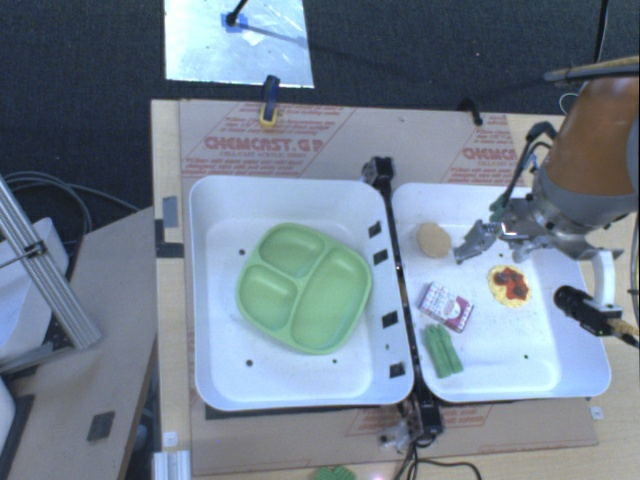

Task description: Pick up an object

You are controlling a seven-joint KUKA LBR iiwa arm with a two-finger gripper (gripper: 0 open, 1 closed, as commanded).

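The gripper (492, 240) hangs over the upper middle of the right bin (580, 373), its two dark fingers spread apart with nothing between them, so no object is held. Nearest to it is the round tan cookie-like piece (434, 240), which lies just to the gripper's left at about the same depth in the bin, close to the divider where the two bins meet; being round, it has no long axis to line up with. Just below the gripper and slightly to its right lies the flat yellow disc with red topping (510, 285), also near and also round. Farther below and to the left sits the small pink-and-white packet (446, 307), lying flat with its long side running diagonally, and beyond that, toward the bin's near edge, the green pod-like piece (442, 351), whose long axis runs roughly away from the gripper. The bin floor is smooth, white and shallow, and the four items lie apart from one another, so there looks to be room for fingers around each; the tan piece is the one closest to a wall. Well to the gripper's left, in the left bin (215, 268), a green divided plate (304, 287) lies flat. My judgement is that a short sideways shift and a descent would reach either round piece, the low flat disc being likely harder to pinch.
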